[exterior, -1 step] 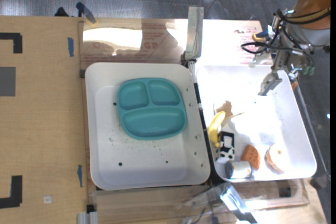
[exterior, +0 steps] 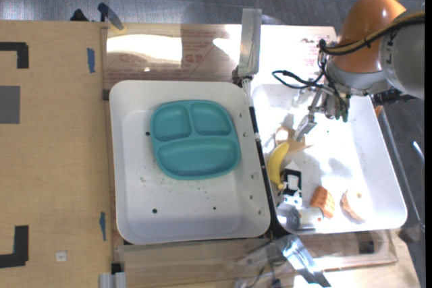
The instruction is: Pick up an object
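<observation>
Gripper (exterior: 312, 119) hanging over the right bin (exterior: 385, 165), fingers (exterior: 314, 104) pointing toward 7 o'clock; spread too blurred to tell, nothing visibly between them. Banana (exterior: 278, 160) just beyond the tips at 7 o'clock, long axis roughly 12 to 6, stem end uppermost. Teal plate (exterior: 196, 138) in the left bin (exterior: 128, 165).
</observation>
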Controlling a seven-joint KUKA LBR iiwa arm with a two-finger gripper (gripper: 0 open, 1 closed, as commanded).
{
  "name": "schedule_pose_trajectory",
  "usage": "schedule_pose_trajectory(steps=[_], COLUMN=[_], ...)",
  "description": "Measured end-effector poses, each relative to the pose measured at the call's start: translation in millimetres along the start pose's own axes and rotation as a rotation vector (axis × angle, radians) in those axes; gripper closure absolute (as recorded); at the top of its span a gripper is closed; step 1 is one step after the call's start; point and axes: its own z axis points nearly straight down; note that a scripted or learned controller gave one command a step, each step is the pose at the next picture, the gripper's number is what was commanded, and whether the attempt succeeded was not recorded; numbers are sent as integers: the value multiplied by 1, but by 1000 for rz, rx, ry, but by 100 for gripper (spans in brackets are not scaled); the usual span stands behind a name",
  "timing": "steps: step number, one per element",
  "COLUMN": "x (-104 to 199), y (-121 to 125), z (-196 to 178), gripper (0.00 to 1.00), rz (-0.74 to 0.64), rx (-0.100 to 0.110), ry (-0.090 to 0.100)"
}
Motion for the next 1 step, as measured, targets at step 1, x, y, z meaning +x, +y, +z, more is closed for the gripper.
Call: schedule_pose_trajectory(steps=[1], x=[-3], y=[2], z=[-15], gripper=[100], rz=[-3], rx=[-2], ry=[-12])
